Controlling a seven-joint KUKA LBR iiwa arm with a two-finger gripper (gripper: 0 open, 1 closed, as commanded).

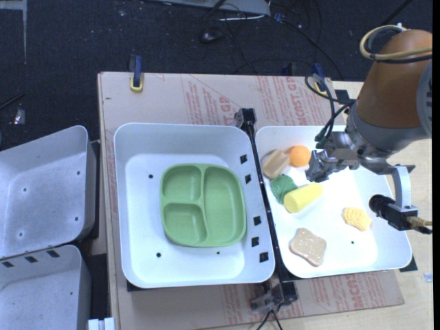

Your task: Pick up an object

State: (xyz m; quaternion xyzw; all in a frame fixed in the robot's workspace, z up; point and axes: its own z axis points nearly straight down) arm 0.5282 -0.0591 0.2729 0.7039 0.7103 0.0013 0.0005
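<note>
My gripper (318, 170) hangs over the right bin (364, 256), just right of an orange ball (299, 156) and above a yellow cylinder (302, 197). A green piece (280, 185) lies under the cylinder's left end. A tan block (275, 162) sits at the bin's upper left. A yellow ridged piece (357, 218) and a toast-shaped slice (307, 246) lie nearer the front. Nothing shows between the gripper's dark fingers.
The left bin (137, 253) holds a green divided tray (203, 205). A black divider with clips (260, 198) runs between the bins. A black fixture (388, 212) juts over the right bin's right rim. White lids (41, 184) lie at the far left.
</note>
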